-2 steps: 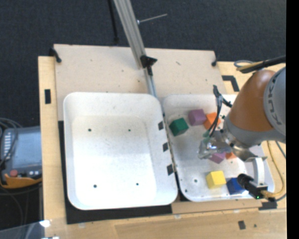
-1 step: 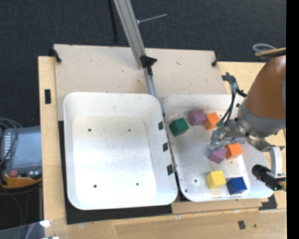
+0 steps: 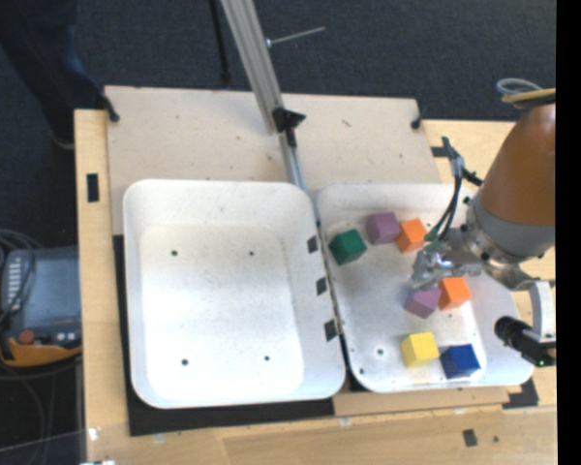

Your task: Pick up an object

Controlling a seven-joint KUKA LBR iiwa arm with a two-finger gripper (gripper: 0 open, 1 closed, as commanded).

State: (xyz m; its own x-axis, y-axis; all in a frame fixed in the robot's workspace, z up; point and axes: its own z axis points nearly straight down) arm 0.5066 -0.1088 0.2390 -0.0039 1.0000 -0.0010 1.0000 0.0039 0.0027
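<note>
Honestly, I cannot tell how my jaws stand, low in the right bin (image 3: 368,371) just above a purple block (image 3: 422,302) and an orange block (image 3: 454,292), with yellow (image 3: 419,348) and blue (image 3: 460,360) blocks nearer me.

My bench (image 3: 203,134): tan board top, two white bins on it side by side.

Left bin (image 3: 223,197) takes the frame's centre-left, right bin (image 3: 368,376) the centre-right; their inner rims touch along a seam with small black clips. Both bins rest on a black mat (image 3: 126,395) that shows along the left and bottom edges. A grey aluminium rail (image 3: 252,46) slants in from the top centre and meets the bench just above the seam. Bare board fills the upper strip behind the bins.
</note>
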